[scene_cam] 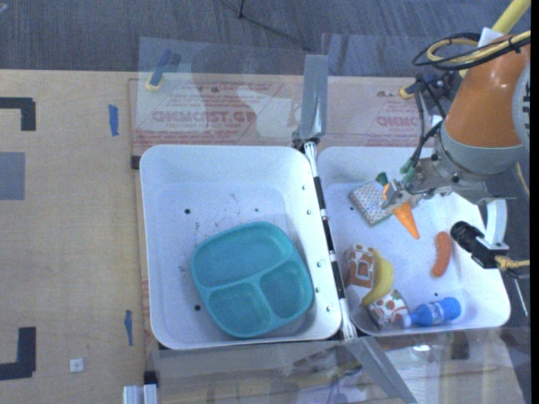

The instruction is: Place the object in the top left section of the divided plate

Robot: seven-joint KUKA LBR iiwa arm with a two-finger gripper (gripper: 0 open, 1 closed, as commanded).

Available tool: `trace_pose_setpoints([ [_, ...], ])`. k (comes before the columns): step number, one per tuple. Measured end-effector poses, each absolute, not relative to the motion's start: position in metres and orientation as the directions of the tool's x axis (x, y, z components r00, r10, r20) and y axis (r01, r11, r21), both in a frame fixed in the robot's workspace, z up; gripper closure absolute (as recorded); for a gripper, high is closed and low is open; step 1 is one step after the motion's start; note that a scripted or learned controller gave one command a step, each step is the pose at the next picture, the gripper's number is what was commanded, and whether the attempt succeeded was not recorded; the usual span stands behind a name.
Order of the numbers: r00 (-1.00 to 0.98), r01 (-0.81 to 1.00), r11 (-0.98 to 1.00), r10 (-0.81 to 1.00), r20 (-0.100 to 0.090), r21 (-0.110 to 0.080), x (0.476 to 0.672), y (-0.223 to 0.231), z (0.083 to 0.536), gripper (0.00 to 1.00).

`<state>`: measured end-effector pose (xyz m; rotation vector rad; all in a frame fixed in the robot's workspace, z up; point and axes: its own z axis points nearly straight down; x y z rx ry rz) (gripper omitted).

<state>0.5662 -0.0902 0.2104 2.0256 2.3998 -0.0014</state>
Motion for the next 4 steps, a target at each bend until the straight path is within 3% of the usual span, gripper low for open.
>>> trace_pose_setpoints([
  [1,-0.327,0.945,0.327,0.945,0.001,-0.003,0.482,-0.031,0.248,1.00],
  [2,-0.475,0.880,0.475,0.880,0.000,-0.001,0.484,0.013,0.250,1.00],
  [3,-0.371,0.929,0.371,0.929,0.001,-0.003,0.493,0.076,0.183,1.00],
  [4,-0.369,0.929,0.369,0.929,0.001,-0.002,0.494,0.075,0.183,0.00],
])
